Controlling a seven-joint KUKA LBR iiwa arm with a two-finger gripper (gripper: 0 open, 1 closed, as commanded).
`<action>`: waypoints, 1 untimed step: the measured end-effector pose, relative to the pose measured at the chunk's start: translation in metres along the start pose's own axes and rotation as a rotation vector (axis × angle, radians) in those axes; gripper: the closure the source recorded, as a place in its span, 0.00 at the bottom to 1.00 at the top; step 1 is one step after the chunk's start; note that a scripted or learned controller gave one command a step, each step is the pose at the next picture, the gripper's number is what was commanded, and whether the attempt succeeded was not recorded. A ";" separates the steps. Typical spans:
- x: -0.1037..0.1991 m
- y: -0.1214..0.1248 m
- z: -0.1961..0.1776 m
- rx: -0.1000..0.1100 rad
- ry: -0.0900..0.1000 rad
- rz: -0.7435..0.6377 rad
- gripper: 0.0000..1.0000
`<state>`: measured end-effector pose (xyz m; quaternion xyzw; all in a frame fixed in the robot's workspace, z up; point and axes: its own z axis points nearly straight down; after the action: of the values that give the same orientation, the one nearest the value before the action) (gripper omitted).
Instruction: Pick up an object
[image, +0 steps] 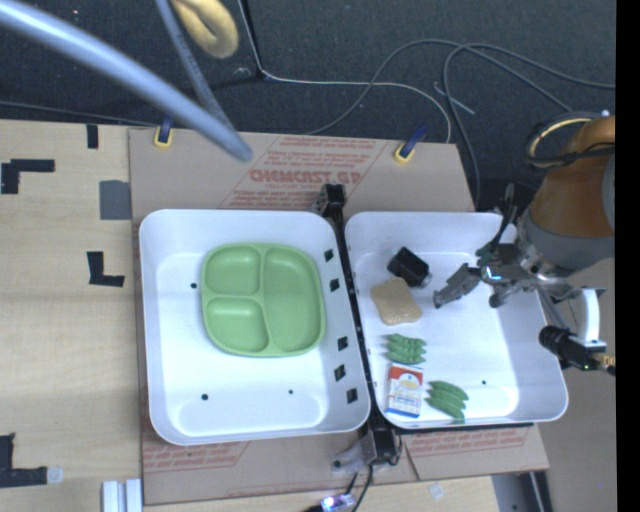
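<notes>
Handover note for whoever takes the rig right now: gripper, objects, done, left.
Gripper: over the right bin, fingers look open, nothing between them.
Right bin: black block, tan sponge-like piece, green pod, small carton, second green pod.
Left bin: green divided plate.
Done: no pick yet.
Left: descend, close on one object, lift; the black block and tan piece lie nearest.

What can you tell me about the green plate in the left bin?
The green plate is a pale green, rounded-square tray that looks like plastic, split by raised ridges into three compartments. It lies flat and right side up on the floor of the left bin, roughly in the middle, apart from the walls. Nothing sits in it.
</notes>
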<state>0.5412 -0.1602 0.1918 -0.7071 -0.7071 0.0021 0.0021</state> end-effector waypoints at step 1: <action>0.000 -0.002 0.065 0.002 0.001 0.000 0.00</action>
<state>0.5385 -0.1600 0.1268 -0.7071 -0.7071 0.0024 0.0034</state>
